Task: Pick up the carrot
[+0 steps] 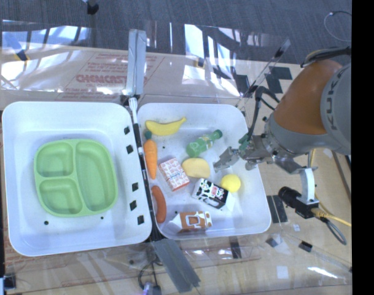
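In the camera view the arm enters from 3 o'clock, and the pincer (228, 159) hangs over the right bin (251, 223), near its 3 o'clock wall. I cannot tell its state; nothing is visibly in it. The carrot (150, 158) lies along the bin's 9 o'clock wall, well apart from the pincer, with its thin end toward 6 o'clock. I judge that the step in hand is the approach. The next move calls for travel toward 9 o'clock, above the other things, then a descent close to the wall.

I count one carrot, one banana (164, 126), one green bottle (204, 143), one sausage (159, 203), three small cartons, two yellow fruits, and one green tray (75, 177) in the left bin (15, 226).
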You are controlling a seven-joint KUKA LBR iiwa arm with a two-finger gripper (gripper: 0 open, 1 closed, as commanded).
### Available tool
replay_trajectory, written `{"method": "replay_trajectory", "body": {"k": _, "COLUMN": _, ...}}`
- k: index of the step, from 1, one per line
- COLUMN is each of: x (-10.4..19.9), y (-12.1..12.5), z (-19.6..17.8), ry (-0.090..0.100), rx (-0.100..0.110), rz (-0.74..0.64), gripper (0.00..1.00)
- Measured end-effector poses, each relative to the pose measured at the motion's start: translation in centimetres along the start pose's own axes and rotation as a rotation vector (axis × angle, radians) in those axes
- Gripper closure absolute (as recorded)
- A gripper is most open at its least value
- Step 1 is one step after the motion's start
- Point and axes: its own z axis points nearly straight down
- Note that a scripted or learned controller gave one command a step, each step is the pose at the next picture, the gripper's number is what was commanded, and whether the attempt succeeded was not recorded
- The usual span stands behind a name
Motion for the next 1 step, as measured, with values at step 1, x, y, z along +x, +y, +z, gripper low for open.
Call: {"method": "replay_trajectory", "body": {"k": 1, "x": -1.18, "y": -2.51, "z": 0.66, "ry": -0.001, "rx": 0.000, "rz": 0.025, "gripper": 0.00}}
